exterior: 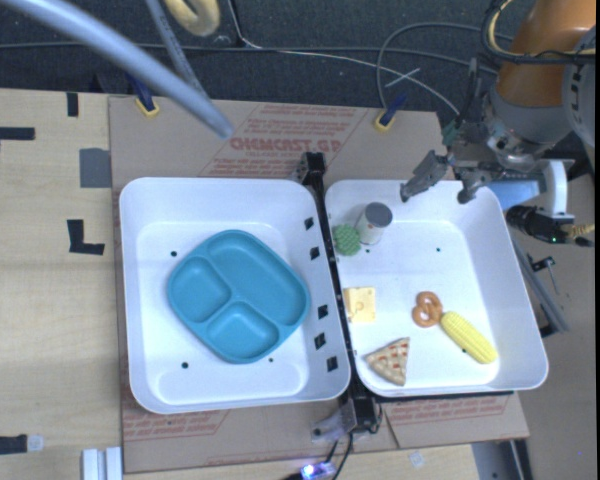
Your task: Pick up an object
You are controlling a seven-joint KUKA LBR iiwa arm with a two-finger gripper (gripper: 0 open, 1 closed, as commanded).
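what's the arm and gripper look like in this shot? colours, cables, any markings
The arm is grey metal with a rounded orange band above the wrist. Thin black cables loop around the orange part. The gripper has two dark grey fingers below a blocky grey wrist. A white-and-blue part sits beside the wrist. No markings are readable.

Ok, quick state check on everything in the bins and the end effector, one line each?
End effector: open, over the right bin's far rim, holding nothing.
Tray: flat in the left bin, right way up.
Can: standing in the right bin, beside the green piece.
Green piece: loose.
Cheese: lying flat.
Pretzel: flat, touching the corn.
Corn: on its side.
Pizza slice: flat.
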